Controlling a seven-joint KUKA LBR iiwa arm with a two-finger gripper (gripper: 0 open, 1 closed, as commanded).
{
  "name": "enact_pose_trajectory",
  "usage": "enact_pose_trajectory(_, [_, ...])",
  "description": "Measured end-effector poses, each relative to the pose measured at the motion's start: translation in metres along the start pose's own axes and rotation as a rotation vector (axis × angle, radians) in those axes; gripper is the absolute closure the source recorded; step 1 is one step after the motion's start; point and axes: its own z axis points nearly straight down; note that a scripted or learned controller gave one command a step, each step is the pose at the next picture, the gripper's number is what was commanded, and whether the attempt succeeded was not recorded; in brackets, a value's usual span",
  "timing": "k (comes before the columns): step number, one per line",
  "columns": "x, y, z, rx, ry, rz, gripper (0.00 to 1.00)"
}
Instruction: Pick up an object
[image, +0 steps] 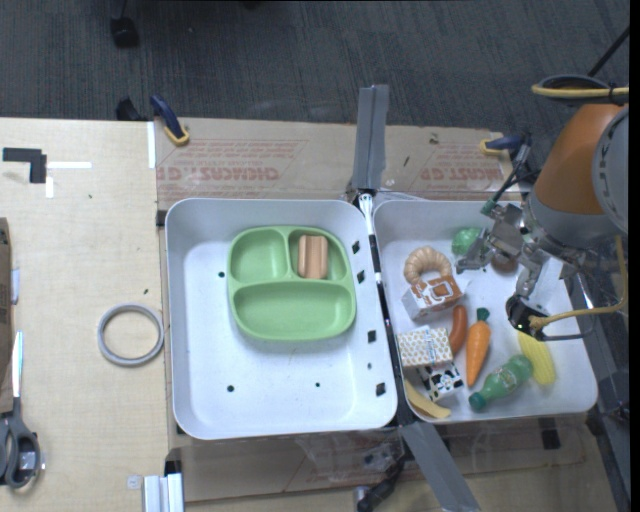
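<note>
Overhead, arm (590, 170) above right bin (585, 398), gripper (497, 243) low beside green toy (466, 240) near far wall; grip impossible to tell. Left bin (200, 380) carrying green tray (290, 310). Carrot (478, 345), bottle (500, 382), corn (537, 358), croissant (428, 262) loose in right bin.

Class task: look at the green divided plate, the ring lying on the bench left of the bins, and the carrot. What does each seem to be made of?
Green divided plate: likely moulded plastic, matte, with one even colour and rounded rims.
Ring: probably a tape roll, greyish and thin-walled; material uncertain.
Carrot: apparently a plastic toy, smooth orange with a slight sheen.
</note>
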Motion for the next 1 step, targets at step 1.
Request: enact_pose_trajectory(1, [-0.0002,0.0064,0.0362,-0.001,0.0,-0.174,0.0])
